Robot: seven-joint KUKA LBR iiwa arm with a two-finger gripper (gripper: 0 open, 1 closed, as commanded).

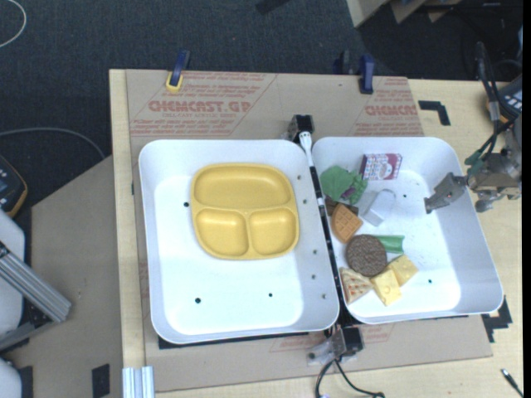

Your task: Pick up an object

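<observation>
The right bin (465,259) holds a heap of toy food. It includes a green leafy piece (342,181), a pink and white carton (381,167), a clear plastic cup (377,206), an orange cracker (346,221), a round brown patty (366,255), yellow cheese cubes (393,279) and a waffle wedge (355,285). My gripper (457,204) hangs over the bin's right part, to the right of the heap. It is open and nothing sits between its fingers. One grey finger (442,193) points down-left toward the cup.
The left bin (166,247) carries a yellow three-compartment plate (245,210). A black divider with clamps (319,222) runs between the bins. The arm's wrist (502,172) comes in over the right rim. Blue and yellow clamps sit at the board's far edge.
</observation>
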